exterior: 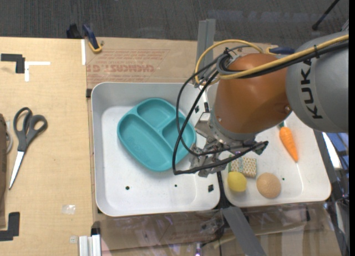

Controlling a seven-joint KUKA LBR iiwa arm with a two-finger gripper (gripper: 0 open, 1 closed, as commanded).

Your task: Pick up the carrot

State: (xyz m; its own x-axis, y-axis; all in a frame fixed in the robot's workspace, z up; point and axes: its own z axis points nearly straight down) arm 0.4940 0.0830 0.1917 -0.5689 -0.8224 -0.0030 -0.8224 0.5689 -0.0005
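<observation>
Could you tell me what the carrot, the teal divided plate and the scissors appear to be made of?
The carrot looks like moulded plastic: even orange, smooth, with a small green top. The teal plate seems to be matte plastic or silicone, judging by its uniform colour and soft rounded rims. The scissors look like bare metal blades with dark handles, probably plastic, lying on the wooden bench.

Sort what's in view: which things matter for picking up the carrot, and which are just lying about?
Job: carrot; gripper.
Lying about: teal divided plate; yellow lemon; tan egg; speckled sponge block; scissors.
</observation>
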